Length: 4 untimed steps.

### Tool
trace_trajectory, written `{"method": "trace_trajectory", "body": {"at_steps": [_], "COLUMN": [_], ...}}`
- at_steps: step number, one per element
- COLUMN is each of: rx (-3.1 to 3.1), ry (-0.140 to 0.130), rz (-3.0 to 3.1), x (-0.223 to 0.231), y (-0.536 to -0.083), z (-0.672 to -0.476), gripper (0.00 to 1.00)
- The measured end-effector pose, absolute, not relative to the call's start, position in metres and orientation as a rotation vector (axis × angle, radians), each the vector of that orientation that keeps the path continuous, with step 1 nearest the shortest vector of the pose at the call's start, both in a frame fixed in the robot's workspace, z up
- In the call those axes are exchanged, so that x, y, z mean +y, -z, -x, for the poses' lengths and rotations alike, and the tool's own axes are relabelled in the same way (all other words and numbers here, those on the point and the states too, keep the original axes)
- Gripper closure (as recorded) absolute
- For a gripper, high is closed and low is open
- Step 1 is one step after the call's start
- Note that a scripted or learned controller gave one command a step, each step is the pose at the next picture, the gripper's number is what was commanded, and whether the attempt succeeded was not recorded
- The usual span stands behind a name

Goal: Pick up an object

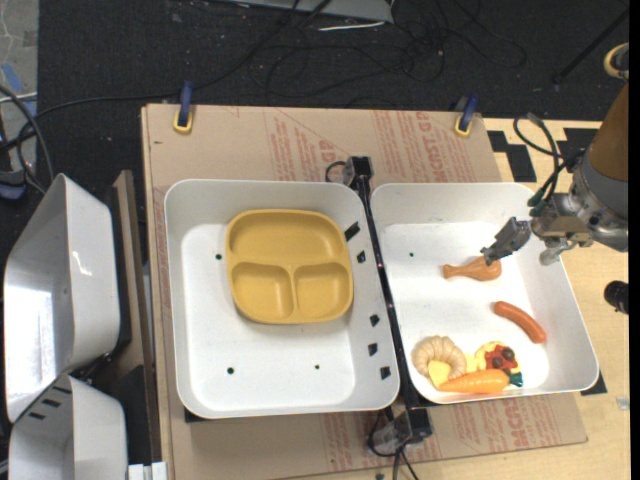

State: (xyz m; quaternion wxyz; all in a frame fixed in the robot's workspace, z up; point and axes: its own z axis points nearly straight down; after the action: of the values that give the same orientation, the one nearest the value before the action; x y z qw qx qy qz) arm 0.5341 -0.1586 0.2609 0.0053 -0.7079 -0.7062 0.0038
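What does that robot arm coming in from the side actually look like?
The arm is thick and rounded, with an orange-brown band over a grey section. Below that sits a pale metal wrist block. The gripper is small, dark and narrow, ending in two thin fingers. Dark cables loop beside the arm.

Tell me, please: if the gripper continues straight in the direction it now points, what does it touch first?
Most likely the chicken drumstick: the gripper points down-left, just above its thicker end. Depth is unclear from this view, so it could instead meet the right bin floor beside it.
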Motion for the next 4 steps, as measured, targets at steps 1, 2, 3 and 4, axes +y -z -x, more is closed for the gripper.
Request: {"method": "trace_trajectory", "body": {"at_steps": [1, 2, 3, 4], "rx": [-2.222, -2.216, -2.215, -2.217], "ry": [-0.001, -0.006, -0.005, -0.003], "rz": [2.220, 2.219, 2.218, 2.220], "x": [-0.158, -0.159, -0.153, -0.153], "y": [-0.268, -0.204, -0.142, -0.089], "z": [-0.536, -0.532, -0.525, -0.524], "gripper": [0.00, 0.00, 0.00, 0.00]}}
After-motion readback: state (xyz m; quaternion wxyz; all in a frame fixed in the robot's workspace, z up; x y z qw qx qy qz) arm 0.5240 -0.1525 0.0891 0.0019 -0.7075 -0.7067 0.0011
